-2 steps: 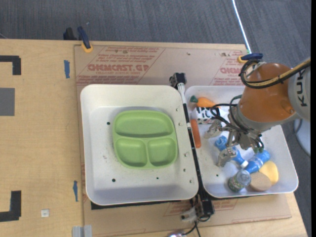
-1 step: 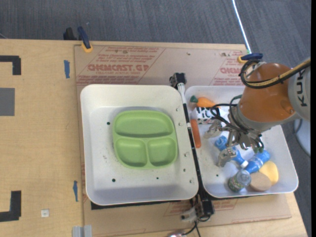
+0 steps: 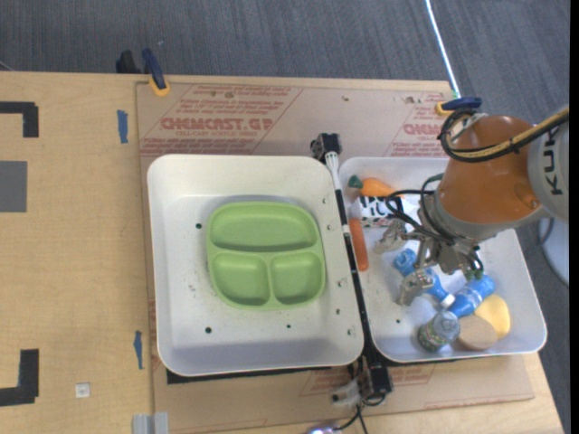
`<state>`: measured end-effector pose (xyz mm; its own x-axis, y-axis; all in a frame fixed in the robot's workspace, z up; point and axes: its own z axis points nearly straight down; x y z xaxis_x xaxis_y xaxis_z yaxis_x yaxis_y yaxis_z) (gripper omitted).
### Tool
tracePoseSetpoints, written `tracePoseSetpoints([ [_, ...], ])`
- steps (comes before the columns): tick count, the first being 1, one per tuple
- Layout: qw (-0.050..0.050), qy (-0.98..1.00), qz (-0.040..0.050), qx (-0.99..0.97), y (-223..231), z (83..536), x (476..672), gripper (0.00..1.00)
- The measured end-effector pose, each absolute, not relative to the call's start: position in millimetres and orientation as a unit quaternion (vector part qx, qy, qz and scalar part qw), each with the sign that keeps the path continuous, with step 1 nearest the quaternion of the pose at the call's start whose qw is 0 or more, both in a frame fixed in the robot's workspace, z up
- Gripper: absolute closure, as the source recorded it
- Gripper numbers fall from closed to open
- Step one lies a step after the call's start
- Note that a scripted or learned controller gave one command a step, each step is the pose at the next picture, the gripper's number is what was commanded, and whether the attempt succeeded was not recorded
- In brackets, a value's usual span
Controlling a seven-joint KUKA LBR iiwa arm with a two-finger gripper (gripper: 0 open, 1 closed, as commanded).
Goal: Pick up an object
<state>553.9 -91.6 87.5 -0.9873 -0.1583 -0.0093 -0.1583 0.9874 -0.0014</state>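
Observation:
My gripper point(image 3: 408, 261) hangs low in the right bin point(image 3: 534, 333), under the orange wrist band, and is open. Its two metal fingertips point(image 3: 395, 233) stand apart, with a small blue object point(image 3: 403, 263) lying between them; the jaws are not closed on it. Close by to the right lies a blue-and-white bottle-like piece point(image 3: 472, 297). A yellow piece point(image 3: 494, 314), a tan piece point(image 3: 477, 334) and a grey round object point(image 3: 437, 333) sit along the bin's front. The arm hides part of the bin's middle.
An orange carrot-like toy point(image 3: 373, 187) and a black-and-white item point(image 3: 378, 207) lie at the right bin's back left. An orange-red stick point(image 3: 359, 243) lies along the divide. The left bin point(image 3: 172, 242) holds a green three-compartment plate point(image 3: 266, 252).

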Motion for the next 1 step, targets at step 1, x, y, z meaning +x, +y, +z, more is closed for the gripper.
tracePoseSetpoints([
  [1,0.005,0.997,-0.0003,-0.079,-91.6,87.5,553.9,0.00],
])
